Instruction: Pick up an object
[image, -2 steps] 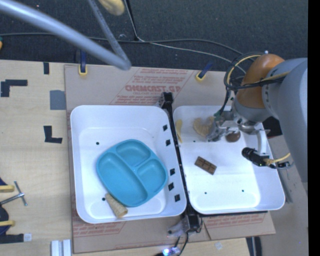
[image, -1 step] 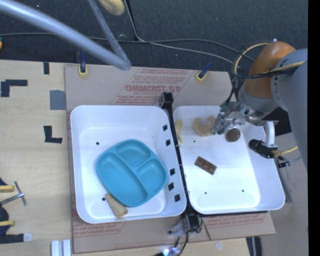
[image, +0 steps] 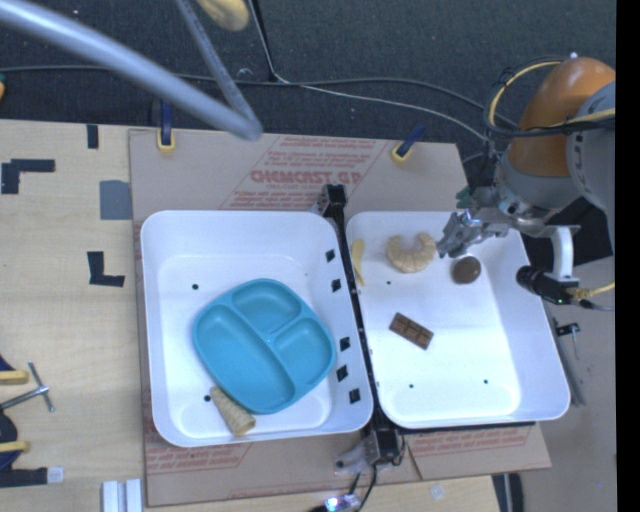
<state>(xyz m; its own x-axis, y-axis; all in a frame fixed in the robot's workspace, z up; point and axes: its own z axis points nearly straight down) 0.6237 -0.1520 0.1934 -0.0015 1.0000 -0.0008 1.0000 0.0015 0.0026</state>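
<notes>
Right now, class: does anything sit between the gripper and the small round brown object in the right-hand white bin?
Nothing visible does. The gripper hangs just above and left of the small round brown object; the tan crescent-shaped pastry lies further left, off that path.

Brown cardboard sheet (image: 300, 175) w/ red print lies on wooden bench (image: 60, 320), under two white bins, left (image: 160, 240) & right (image: 540, 390), touching. Yellow clamps (image: 166, 138) at sheet's back edge. Black tape marks (image: 100, 268) on bench at left. Blurry grey pole (image: 130, 60) top left.
</notes>
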